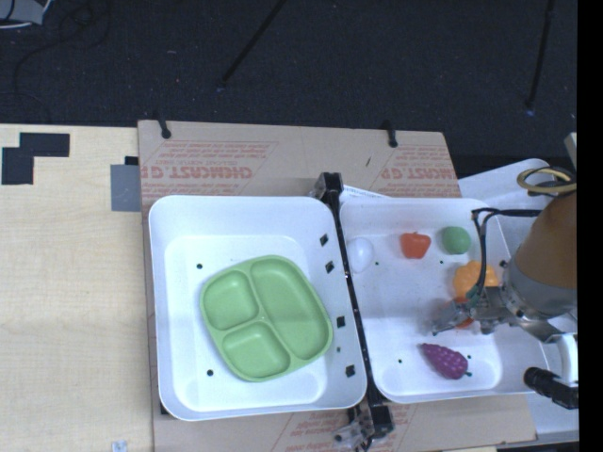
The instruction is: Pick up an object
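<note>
Lying in the right bin (396, 384) near its front wall, the purple grape bunch (444, 361) runs its long axis from upper left to lower right. The gripper (468, 316) is low in that bin, just below an orange object (471, 277) and above the bunch. Whether its fingers are apart or together cannot be made out.

Grey arm (551, 285), orange band (556, 229)

A pale wooden surface (66, 290) spreads to the left, with a printed cardboard sheet (283, 163) lying on it. Beyond lies dark carpeted floor (311, 45), crossed by thin cables (254, 36).
</note>
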`<state>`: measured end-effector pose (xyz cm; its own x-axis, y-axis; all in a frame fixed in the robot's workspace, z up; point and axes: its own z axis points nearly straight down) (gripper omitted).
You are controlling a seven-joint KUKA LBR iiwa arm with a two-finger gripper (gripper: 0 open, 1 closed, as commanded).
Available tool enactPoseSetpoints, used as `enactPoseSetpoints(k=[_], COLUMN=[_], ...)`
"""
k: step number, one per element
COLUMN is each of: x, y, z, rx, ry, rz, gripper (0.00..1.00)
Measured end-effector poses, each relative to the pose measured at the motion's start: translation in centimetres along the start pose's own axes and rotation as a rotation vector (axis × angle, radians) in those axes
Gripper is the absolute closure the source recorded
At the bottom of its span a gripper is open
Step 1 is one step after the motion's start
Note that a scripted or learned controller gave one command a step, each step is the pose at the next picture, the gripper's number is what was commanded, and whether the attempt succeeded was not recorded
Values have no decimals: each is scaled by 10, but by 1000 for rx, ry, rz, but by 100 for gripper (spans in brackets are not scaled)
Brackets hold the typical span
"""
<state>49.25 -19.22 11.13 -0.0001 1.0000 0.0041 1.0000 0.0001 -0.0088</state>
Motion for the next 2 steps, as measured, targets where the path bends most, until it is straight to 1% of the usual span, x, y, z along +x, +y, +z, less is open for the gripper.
enactPoseSetpoints(k=[1,2], x=[-2,-4], y=[1,4], z=[-13,-76], rx=[-4,-12], ry=[-2,-5], rz=[4,-1], gripper=[100,100])
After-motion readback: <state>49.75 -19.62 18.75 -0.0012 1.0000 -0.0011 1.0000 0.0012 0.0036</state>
